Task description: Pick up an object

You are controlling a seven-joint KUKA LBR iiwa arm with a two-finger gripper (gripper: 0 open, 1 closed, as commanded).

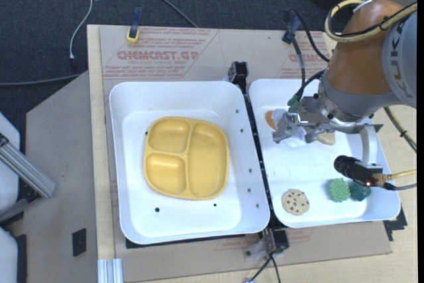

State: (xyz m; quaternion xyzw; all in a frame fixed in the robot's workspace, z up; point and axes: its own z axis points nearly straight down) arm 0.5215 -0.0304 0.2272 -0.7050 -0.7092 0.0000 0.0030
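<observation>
— Which object is it going for, and where does that lie?

— Judging by the pose, the small orange piece (pixel 270 119) at the far left of the right bin (pixel 311 209), or the pale tan one (pixel 326 138) just right of the gripper (pixel 296 128). Both sit on the bin floor, close under the metal fingers.

— Is anything held?

— Nothing shows between the fingers, which stand apart and point down-left. So the pick looks not yet done: closing and lifting are left.

— And the rest?

— Toward the near edge lie a round speckled cookie (pixel 295 201), flat and biscuit-coloured, and a knobbly green piece (pixel 340 189) touching a darker teal one (pixel 359 192). The left bin (pixel 129 116) holds a glossy yellow divided plate (pixel 187 157) with three compartments, smooth moulded plastic. Both bins are shallow, white and round-cornered.
</observation>
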